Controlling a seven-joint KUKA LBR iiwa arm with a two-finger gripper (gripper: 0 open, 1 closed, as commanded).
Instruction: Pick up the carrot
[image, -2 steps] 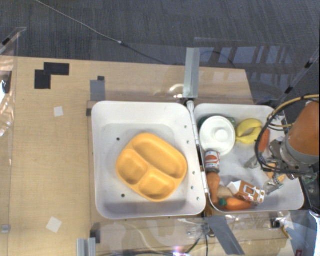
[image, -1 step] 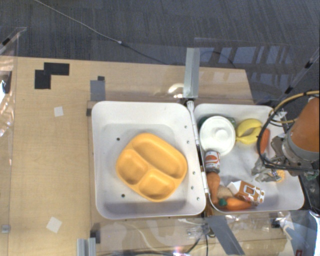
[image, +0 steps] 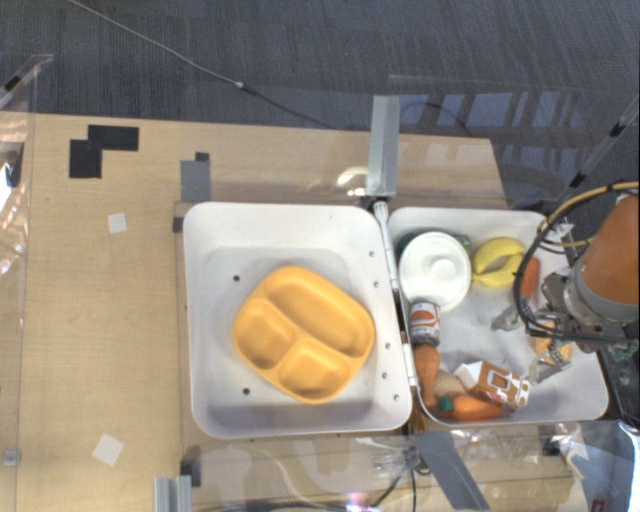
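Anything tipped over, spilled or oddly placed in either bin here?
Nothing spilled. The small red-labelled can lies on its side in the right white bin, and the brown-and-white carton lies flat, tilted across an orange carrot. The yellow divided plate sits askew in the left white bin.

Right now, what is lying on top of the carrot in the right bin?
A small orange-and-white carton lies across the carrot at the right bin's front edge. The carrot's orange body pokes out below it; its upper side is covered.

The long orange carrot with a green stem end lies flat, nearly level, at the lower edge of the right bin, lower right of the frame.
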